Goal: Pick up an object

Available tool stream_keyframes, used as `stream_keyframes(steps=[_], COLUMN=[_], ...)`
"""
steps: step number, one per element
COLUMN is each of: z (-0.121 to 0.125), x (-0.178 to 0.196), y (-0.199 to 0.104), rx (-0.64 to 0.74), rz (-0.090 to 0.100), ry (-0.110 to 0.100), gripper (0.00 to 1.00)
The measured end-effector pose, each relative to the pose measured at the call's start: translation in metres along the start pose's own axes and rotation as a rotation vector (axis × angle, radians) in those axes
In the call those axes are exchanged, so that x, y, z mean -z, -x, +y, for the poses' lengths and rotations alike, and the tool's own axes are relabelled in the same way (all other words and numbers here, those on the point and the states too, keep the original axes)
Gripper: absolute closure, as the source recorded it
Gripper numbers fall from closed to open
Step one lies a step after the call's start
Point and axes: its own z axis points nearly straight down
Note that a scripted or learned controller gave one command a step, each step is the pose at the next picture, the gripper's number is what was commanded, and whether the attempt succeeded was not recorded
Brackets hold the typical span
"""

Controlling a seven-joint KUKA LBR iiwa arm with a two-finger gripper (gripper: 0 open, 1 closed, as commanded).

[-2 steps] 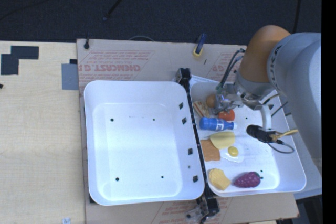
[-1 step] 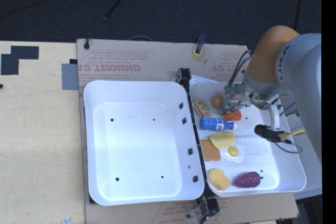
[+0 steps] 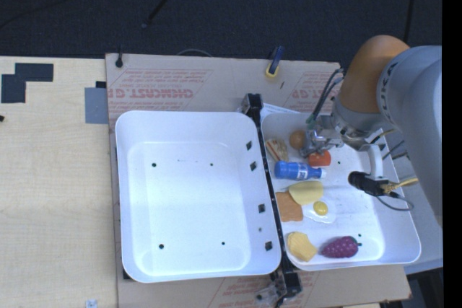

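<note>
Pale wood surface [image 3: 50,191] with a printed cardboard sheet [image 3: 180,86] on it, dark floor behind, and two white bins side by side on the cardboard. All the objects lie in the right bin [image 3: 397,242]. The tool [image 3: 316,147] sits low over the bin's upper part, right at a small red object [image 3: 321,159] and touching or nearly touching it. Cannot tell whether the tool is apart, together or clamped on anything; the wrist hides it. Just left of the tool is a brown round object [image 3: 297,138], and further left, by the bin's wall, a striped tan piece [image 3: 276,148]. Directly below the red object a blue bottle [image 3: 296,170] with a white cap lies on its side. Below that is a pale yellow piece [image 3: 307,191], touching an orange slab [image 3: 288,207] on its left and a toy fried egg [image 3: 318,210] beneath it. Near the front edge are a yellow lump [image 3: 302,247] and, beside it to the right, a purple object [image 3: 339,247]. The left bin [image 3: 130,155] is separated from the right one by a black divider strip [image 3: 266,184]. The grey arm [image 3: 415,104] with its orange band [image 3: 368,72] comes in from the right, cables hanging off the wrist. A blue and yellow clamp [image 3: 274,63] sits on the cardboard's far edge.
</note>
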Motion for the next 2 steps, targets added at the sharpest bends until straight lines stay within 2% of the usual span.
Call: stream_keyframes(steps=[2], z=[0.000], x=[0.000], y=[-0.023], rx=[0.001], rz=[0.001], ry=[-0.001], gripper=[1.00])
